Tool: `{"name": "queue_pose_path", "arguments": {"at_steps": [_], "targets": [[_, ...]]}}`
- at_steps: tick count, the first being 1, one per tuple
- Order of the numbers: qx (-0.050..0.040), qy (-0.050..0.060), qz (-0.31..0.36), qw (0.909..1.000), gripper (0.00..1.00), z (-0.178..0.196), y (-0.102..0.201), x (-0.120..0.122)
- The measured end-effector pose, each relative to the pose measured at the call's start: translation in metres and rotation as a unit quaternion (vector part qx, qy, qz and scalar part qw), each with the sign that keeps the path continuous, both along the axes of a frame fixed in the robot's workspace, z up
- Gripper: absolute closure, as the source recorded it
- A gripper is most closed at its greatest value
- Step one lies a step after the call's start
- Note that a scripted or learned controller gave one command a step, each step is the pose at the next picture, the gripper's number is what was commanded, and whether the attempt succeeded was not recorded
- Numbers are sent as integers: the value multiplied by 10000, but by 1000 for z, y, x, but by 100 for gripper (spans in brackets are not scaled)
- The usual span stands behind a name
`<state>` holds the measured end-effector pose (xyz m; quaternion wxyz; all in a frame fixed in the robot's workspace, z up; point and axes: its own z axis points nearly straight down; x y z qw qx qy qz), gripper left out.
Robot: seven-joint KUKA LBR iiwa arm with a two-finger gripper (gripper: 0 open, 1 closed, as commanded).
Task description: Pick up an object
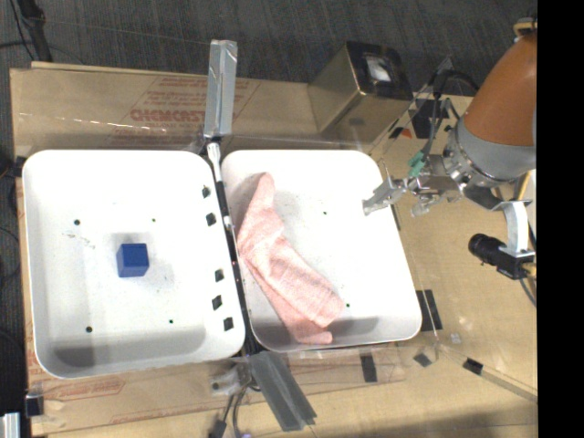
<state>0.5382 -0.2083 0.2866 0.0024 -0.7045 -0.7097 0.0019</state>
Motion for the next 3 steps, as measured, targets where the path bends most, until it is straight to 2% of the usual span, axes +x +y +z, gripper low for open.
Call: {"name": "queue_pose_path", "arguments": {"at_steps": [1,2,3], "targets": [[-3,-14,480,9988,0,29,-1,16],[0,9,443,9990,0,-92,80,42],[-2,-9,491,9988,0,-196,85,83]]}}
